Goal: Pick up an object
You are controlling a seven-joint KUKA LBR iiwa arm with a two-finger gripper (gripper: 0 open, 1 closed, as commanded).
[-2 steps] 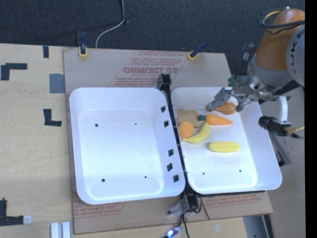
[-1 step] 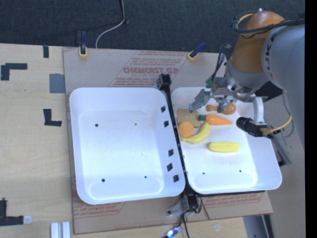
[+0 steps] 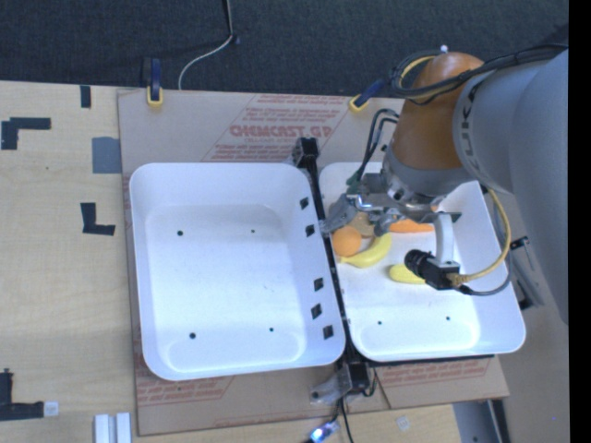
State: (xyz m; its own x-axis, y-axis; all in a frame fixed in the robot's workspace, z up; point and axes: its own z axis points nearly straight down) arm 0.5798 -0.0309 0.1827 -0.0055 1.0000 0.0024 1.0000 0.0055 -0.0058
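We are reaching in from the right, with the arm (image 3: 517, 127) bending over the right-hand bin (image 3: 480, 340) and our tool (image 3: 362, 212) hanging low at that bin's left side, close to the divider between the two bins. The objects we could pick are all clustered there: an orange ball (image 3: 346, 241) sitting against the left wall, a yellow banana-shaped piece (image 3: 367, 255) touching it on the right, a second small yellow piece (image 3: 403, 273) nearby, and an orange carrot-like piece (image 3: 409, 228) lying partly under the wrist. We are hovering just above the orange ball, which is probably our target, since the tool is lining up over it. Whether the tool is spread or pressed together we cannot tell; the wrist and its cabling are blocking the tips. Nothing appears lifted, so we judge the grasp is not yet made. The crowding against the wall is making a clean grip awkward. The left-hand bin (image 3: 222, 266) is sitting beside it on the tabletop (image 3: 55, 275).
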